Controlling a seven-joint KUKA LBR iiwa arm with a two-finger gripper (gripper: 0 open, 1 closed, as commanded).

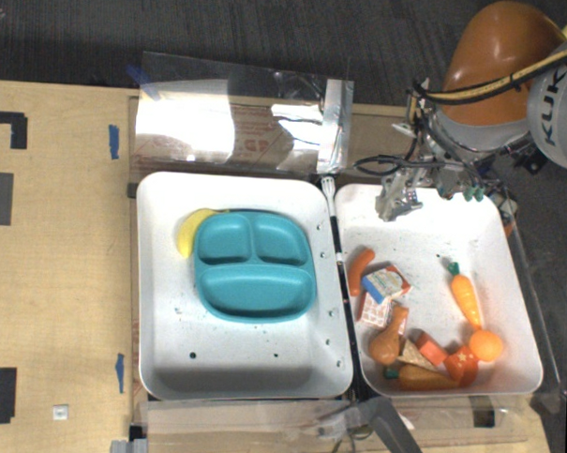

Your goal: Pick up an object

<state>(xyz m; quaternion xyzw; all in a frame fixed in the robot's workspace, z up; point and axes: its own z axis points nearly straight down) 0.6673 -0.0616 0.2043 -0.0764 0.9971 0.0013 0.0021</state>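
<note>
- Two shallow white bins sit side by side on the wooden bench (56,286): the left white bin (165,352) and the right white bin (514,306).
- The left bin carries one teal plastic plate with three compartments (255,265), lying towards the bin's far edge, and one yellow rounded piece (188,228) that peeks out from under the plate's far-left side (most of it is hidden, so its shape cannot be told).
- The right bin carries one small orange toy carrot with a green top (464,295) near its right edge, and one round orange ball (486,345) just beside it towards the near-right corner.
- One orange-red sausage-shaped toy (359,269) lies along the right bin's left edge, with one small blue and white carton (384,284) touching it.
- A heap of brown, tan and red toy pieces (417,356) crowds the near edge; they overlap, so they cannot be counted.
- The grey metal hand (398,200) hangs over the right bin's far-left corner, apart from all the toys; whether its tips stand apart or together I cannot tell, being small and blurred.
- The arm's orange band (497,52) is cut off at the top.
</note>
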